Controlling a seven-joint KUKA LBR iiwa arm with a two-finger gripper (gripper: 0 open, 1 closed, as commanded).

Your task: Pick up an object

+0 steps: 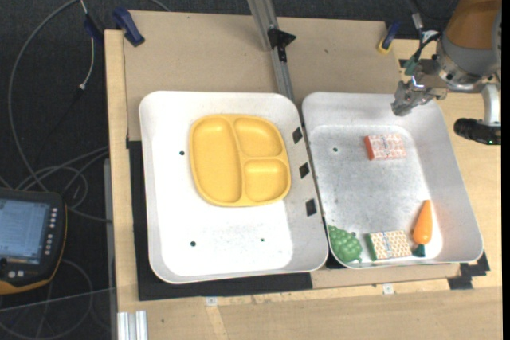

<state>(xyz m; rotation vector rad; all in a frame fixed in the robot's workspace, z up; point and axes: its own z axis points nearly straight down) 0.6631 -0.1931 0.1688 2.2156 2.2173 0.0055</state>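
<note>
**Bench with two white bins; arm above the right bin's far edge**

A wooden bench [199, 44] on dark carpet bears two shallow white bins side by side. The left bin [167, 195] holds a yellow divided plate [239, 159]. In the right bin [382, 195], a small red-and-white box [385, 146] lies near the far end, long axis left to right; open floor surrounds it. Along the near wall sit a green toy [344, 244], a patterned box [390, 244] and a carrot [422, 224], the carrot standing nearly upright in the picture, green end toward the near rim. The gripper [408, 101] hangs over the far rim, holding nothing visible; how far it is open cannot be told.
</note>
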